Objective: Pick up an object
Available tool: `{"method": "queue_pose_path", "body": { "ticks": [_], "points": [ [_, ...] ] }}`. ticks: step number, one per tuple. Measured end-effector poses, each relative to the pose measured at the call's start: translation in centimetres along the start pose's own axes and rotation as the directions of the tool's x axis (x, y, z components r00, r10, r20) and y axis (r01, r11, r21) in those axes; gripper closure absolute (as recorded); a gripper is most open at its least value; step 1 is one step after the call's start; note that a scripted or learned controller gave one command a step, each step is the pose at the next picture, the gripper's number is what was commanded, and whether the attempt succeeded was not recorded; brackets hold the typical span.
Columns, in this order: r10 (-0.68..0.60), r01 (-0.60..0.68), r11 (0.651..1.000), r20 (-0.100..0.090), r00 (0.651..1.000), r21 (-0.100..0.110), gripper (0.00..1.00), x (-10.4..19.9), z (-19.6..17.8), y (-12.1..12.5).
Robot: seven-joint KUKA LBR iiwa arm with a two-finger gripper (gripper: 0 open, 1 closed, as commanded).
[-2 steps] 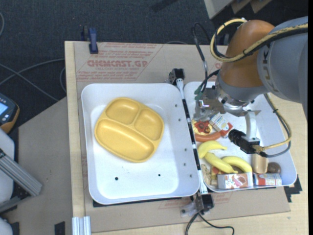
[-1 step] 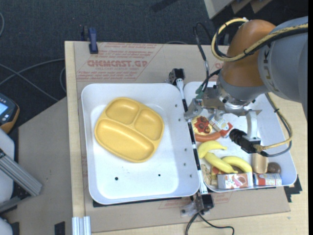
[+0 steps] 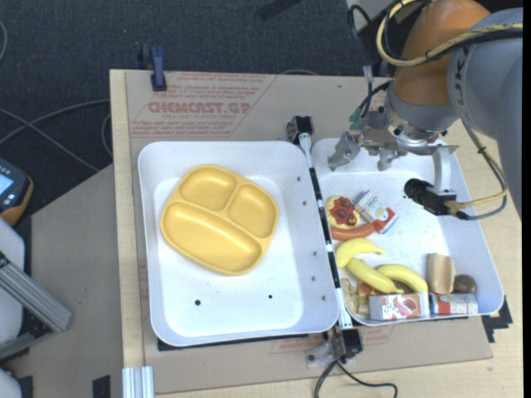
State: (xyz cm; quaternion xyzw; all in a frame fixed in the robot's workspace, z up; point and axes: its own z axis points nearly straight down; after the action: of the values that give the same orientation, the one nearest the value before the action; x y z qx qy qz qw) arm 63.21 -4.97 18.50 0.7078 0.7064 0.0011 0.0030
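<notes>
My gripper (image 3: 366, 151) hangs over the far end of the right bin (image 3: 474, 222), under the orange band of the arm. Just in front of it on the bin floor lie a toy pizza slice (image 3: 340, 211) and a small white and red packet (image 3: 372, 206). Two yellow bananas (image 3: 372, 268) lie nearer the front, beside a red and white carton (image 3: 399, 307) on its side. A tan bread roll (image 3: 440, 272) and a small brown piece (image 3: 465, 284) rest at the front right corner. Nothing shows held under the gripper.
The left bin (image 3: 158, 172) holds a yellow divided plate (image 3: 219, 218). A black clip (image 3: 299, 127) sits at the far end of the divider between the bins. A cable loops from the wrist over the right bin's right side (image 3: 431, 196).
</notes>
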Motion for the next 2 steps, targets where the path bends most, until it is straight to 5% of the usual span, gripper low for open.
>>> {"method": "queue_pose_path", "body": {
  "ticks": [1,2],
  "points": [
    [0.003,-0.003,1.0,-0.004,1.0,0.014,0.0,-2.3,0.0,-9.1],
    [-0.002,0.002,1.0,0.0,1.0,-0.006,0.0,-6.2,8.5,-5.7]
  ]
}}
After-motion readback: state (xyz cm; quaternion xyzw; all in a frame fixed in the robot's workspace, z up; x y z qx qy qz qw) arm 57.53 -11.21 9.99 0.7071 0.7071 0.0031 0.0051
